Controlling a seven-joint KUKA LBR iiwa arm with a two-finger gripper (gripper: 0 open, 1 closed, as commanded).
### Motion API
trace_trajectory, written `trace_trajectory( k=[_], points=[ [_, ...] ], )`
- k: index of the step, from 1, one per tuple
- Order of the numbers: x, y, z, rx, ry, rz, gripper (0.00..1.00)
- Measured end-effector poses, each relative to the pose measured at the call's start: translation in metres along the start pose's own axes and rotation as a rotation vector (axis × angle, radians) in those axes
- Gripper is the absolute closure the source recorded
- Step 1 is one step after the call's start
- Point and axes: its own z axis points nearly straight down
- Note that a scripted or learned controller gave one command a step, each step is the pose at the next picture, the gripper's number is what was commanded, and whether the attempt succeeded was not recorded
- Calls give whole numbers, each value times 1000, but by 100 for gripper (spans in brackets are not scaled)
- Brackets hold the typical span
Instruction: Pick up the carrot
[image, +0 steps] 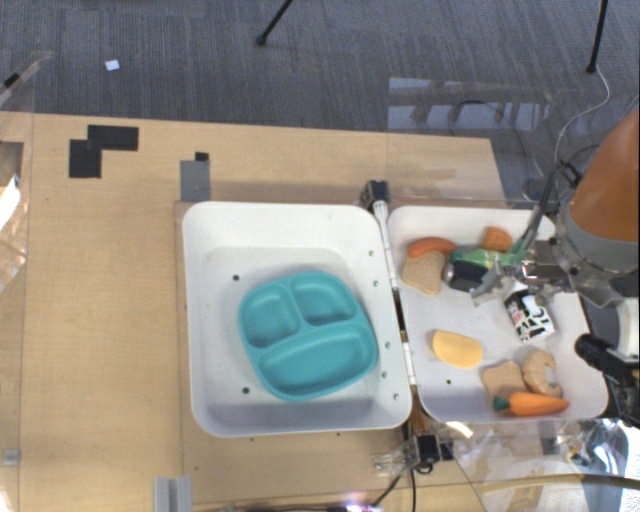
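Arm reaching from right; claw apparently lowered, tilted left

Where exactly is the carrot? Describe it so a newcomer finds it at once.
Start at the right white bin, beside the bin holding the teal tray. Go to its near right corner, below the two tan pieces. The carrot lies there on its side: a long orange body with a small green top at its left end.

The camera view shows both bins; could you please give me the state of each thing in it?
carrot: lying flat at the right bin's near edge, not gripped.
claw: low over the right bin's far half, away from the carrot.
teal tray: flat in the left bin, nothing on it.
yellow piece: lying flat mid-bin.
bread slice: lying by the far-left corner.
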Motion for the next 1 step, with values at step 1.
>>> trace_trajectory(
  k=[1],
  points=[
    [49, -24, 52, 2, 2, -217, 0]
  ],
)
